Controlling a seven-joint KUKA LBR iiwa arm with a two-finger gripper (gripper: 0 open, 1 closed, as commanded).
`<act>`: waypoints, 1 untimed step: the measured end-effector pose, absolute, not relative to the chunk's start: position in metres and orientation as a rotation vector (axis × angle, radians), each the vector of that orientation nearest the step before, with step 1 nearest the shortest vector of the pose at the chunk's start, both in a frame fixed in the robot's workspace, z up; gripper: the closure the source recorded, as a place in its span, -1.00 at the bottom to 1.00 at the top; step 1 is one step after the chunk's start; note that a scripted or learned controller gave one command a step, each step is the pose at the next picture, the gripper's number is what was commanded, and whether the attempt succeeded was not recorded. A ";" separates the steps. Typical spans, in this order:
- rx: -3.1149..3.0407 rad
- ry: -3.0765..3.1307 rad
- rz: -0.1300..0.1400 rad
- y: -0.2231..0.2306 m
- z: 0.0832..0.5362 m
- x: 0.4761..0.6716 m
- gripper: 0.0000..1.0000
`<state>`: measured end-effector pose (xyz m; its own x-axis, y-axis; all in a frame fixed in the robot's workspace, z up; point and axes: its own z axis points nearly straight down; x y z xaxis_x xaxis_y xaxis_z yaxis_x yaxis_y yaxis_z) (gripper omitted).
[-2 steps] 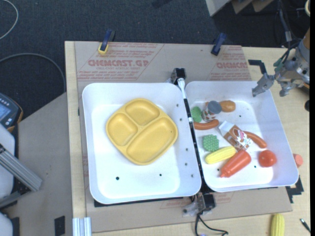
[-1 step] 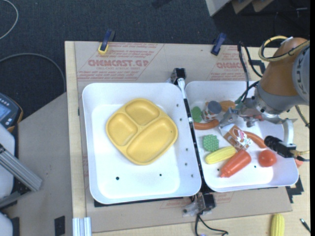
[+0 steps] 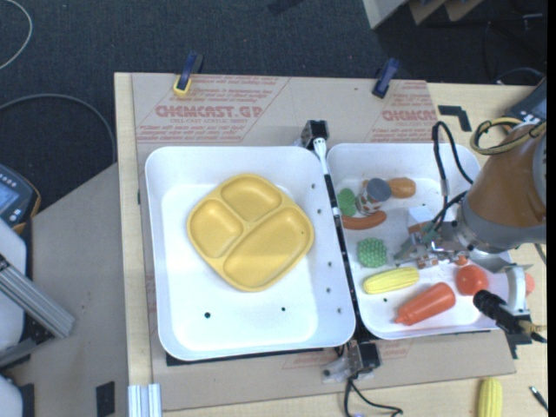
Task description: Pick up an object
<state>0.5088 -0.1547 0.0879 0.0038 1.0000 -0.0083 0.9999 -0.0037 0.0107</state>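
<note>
The right white bin (image 3: 382, 152) holds several toy foods. A yellow corn cob (image 3: 390, 279) lies near its front, with an orange carrot (image 3: 426, 303) in front of it and a red tomato (image 3: 472, 279) to the right. A green knobbly piece (image 3: 372, 251) sits mid-left, and a red-brown sausage (image 3: 363, 221) lies behind it. My gripper (image 3: 420, 247) hangs low over the middle of this bin, just above and right of the corn, close to the green piece. Nothing can be seen held in it.
The left bin (image 3: 165, 233) carries a yellow divided plate (image 3: 250, 230). At the back of the right bin are a green item (image 3: 347, 201), a grey-blue item (image 3: 377, 189) and an orange piece (image 3: 401, 186). A second corn cob (image 3: 489, 398) lies outside, front right. Clamps (image 3: 385, 78) hold the board's far edge.
</note>
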 end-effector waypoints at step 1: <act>2.214 2.225 0.005 -0.087 0.189 0.487 -1.00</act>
<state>0.4873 -0.0872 0.1889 -0.0048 1.0000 0.0003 1.0000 0.0048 0.0039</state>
